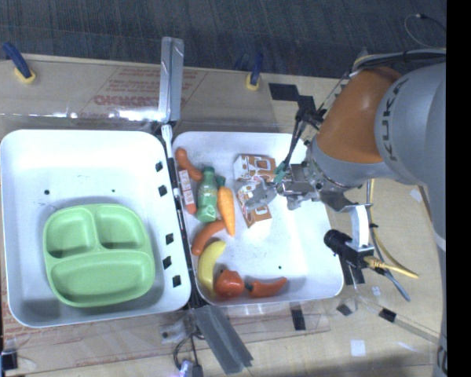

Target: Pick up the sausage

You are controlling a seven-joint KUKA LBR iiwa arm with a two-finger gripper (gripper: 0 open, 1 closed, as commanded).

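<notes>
Sausage, a reddish-brown curved link (207,235), lies in the right white plastic bin (318,277), left of and slightly below the claw (261,195), apart from it. The claw's metal fingers sit over a crumpled white-and-orange carton (253,181), touching or just above it; how far they are spread cannot be told. An orange carrot (227,210) and a green bottle (208,197) lie just left of the claw. A green divided plate (100,254) rests far left, in the other bin (16,210).

Right bin (318,277) holds the sausage (207,235) beside banana (209,261), carrot (227,210) and green bottle (208,195)
</notes>
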